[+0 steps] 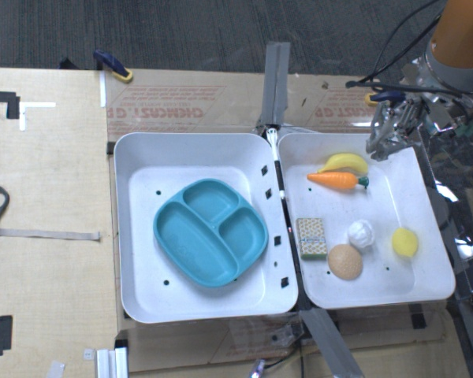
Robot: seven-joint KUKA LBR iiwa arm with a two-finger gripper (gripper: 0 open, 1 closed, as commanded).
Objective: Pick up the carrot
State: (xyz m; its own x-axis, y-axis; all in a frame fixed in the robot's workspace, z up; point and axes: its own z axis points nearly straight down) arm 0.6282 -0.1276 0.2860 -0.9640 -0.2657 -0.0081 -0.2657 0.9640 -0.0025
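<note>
1. While it hangs over the right bin's (430, 211) far right corner, the gripper (384, 144) grasps nothing; how far open it is cannot be told.
2. Carrot (333, 180): lying in that bin, down-left of the gripper, just beside a banana (345, 163).
3. Blue plate (211, 231): left bin, well apart.

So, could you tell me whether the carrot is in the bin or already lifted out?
In the bin: the carrot lies flat on the right bin's floor beside the banana.
</note>
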